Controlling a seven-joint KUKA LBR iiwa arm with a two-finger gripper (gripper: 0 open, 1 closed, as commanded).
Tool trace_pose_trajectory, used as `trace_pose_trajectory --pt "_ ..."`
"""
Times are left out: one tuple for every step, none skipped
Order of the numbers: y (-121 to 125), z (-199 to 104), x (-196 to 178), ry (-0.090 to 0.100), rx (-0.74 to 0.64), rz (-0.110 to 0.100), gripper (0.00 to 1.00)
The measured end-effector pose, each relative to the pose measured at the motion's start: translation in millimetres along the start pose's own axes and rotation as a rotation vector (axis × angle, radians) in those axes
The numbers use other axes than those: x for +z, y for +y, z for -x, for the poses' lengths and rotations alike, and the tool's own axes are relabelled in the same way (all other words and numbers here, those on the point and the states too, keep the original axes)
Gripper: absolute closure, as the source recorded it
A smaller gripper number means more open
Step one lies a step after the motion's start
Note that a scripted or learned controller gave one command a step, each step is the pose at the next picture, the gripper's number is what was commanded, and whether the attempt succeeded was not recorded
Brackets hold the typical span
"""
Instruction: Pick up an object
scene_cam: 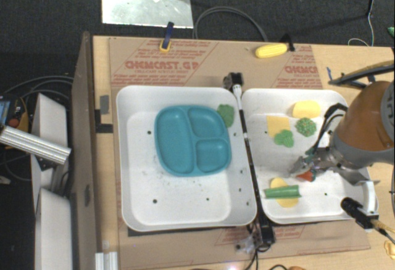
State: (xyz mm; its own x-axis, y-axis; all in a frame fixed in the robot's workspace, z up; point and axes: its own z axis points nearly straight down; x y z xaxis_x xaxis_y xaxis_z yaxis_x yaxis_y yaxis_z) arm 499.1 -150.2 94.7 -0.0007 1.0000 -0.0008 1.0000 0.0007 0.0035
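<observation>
The gripper [307, 170] is reaching down into the right bin [262, 139] in the lower right, closing on a small red thing [305, 175].

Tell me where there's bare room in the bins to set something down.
Left bin: bare floor in front of and left of the blue tray. Right bin: crowded with yellow and green pieces and the gripper; a small bare patch along its left wall.

fixed overhead camera, slanted down, both bins [185, 97] framed, arm [370, 133] entering right
</observation>
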Motion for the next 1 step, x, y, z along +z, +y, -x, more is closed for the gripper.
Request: trace_pose_trajectory --pt "31.2 -46.0 -131.4 0.000 -0.011 0.014 1.00"
